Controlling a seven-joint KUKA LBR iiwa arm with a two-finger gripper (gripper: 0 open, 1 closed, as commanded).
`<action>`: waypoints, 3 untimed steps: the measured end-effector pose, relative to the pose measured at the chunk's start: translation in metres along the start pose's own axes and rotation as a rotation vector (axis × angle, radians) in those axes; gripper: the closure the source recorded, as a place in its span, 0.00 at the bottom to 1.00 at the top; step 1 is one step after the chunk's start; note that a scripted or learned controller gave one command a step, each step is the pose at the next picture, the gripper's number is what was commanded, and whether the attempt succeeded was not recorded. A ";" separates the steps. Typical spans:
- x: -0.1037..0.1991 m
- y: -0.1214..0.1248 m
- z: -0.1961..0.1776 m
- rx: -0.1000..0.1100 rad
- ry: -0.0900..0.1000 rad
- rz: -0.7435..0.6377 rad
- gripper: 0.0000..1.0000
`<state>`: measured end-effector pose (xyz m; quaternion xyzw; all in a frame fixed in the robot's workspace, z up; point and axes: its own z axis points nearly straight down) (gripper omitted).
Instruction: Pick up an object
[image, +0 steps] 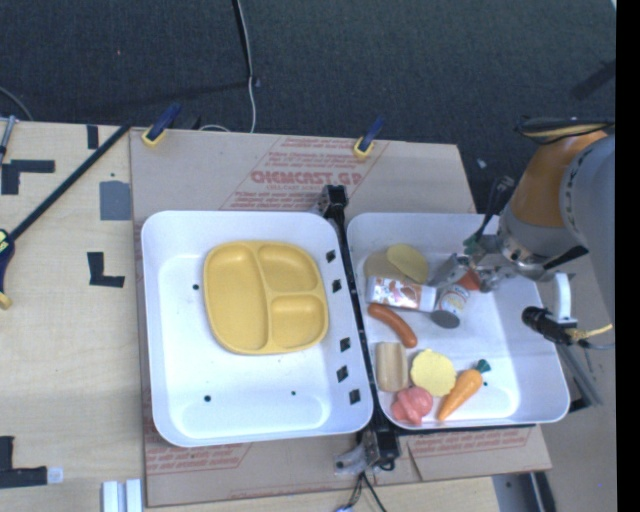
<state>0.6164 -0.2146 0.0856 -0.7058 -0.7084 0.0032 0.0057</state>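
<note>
Toy food lies along the bottom edge of the right bin (540, 400): a smooth pink rounded piece (411, 403), an orange carrot (459, 393) with a green top lying at a slant, a flat yellow disc (433, 370) touching both, and a pale tan block (389, 365) just left of the disc. Above these a glossy red-brown sausage (392, 323) lies diagonally, and above it a shiny silver packet with a red printed label (402, 293).

At the packet's right end sits the gripper (452, 296), a cluster of grey metal parts low over the bin floor in the upper middle of the right bin; whether its fingers are apart or together cannot be told, since dark and silvery pieces blur together there. A small grey rounded piece (446, 318) lies just below it. To its left a pale yellow dome-shaped piece (407, 262) rests near the packet.

Outward to the right, the grey arm with its orange band (550, 180) rises toward the frame's right edge.

Both bins are shallow white plastic with rounded corners. Inside the left bin (180, 400) a matte yellow divided plate (266, 297) with three compartments lies in the upper half. Under the bins is brown cardboard (250, 170) with red print, held by two blue-and-yellow clamps (160, 128) at its top edge.
</note>
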 end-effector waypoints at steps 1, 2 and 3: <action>-0.008 0.033 0.001 -0.013 -0.004 -0.001 0.00; -0.007 0.034 -0.010 -0.015 -0.005 -0.002 1.00; 0.057 0.037 -0.068 -0.017 -0.002 -0.004 1.00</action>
